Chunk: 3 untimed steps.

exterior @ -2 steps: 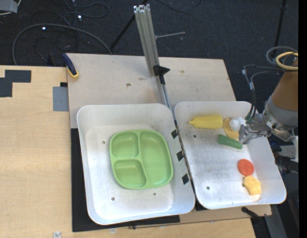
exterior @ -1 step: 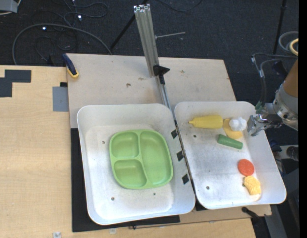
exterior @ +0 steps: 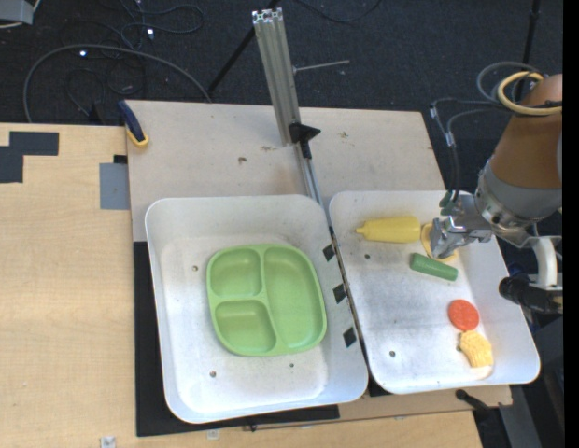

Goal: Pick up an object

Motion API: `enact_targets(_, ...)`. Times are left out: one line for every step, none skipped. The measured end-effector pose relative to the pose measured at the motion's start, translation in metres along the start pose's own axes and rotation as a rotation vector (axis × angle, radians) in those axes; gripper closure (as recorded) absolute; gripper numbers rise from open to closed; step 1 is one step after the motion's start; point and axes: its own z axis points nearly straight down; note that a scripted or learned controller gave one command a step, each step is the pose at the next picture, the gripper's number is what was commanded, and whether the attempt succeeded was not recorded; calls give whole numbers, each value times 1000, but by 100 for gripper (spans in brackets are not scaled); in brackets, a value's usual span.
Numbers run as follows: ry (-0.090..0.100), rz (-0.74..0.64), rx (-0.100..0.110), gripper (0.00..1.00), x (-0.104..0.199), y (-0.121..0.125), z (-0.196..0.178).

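**A:** The gripper (exterior: 443, 241) is down in the right bin (exterior: 402, 362), at its far side, just off the end of the yellow corn cob (exterior: 390, 230). Open or closed, I cannot tell from up here; nothing shows between the tips.

**B:** So the corn is the likely pick?

**A:** Looks that way, though the green stick (exterior: 432, 267) lies right below the gripper too, nearly touching it. Both look like toy food: light, stiff plastic, probably smooth and a bit slippery. I'd take the corn across its middle, where it's fattest and least likely to roll out.

**B:** Anything crowding it?

**A:** The stick is the nuisance; a finger coming down could nudge it. The bin's far wall sits close behind the corn as well. Further out, a red-orange round piece (exterior: 464, 315) and a small yellow lump (exterior: 475, 348) sit near the front right corner, well clear.

**B:** And the left bin (exterior: 177, 250)?

**A:** A green divided plate (exterior: 266, 299), well apart from all this.
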Motion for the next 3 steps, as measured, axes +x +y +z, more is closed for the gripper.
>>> enact_targets(0, 0, -2, 100, 53, 4, -12)
enact_targets(-1, 1, 1, 100, 102, 4, -4)
enact_targets(-1, 1, -2, 100, 159, 19, -8)
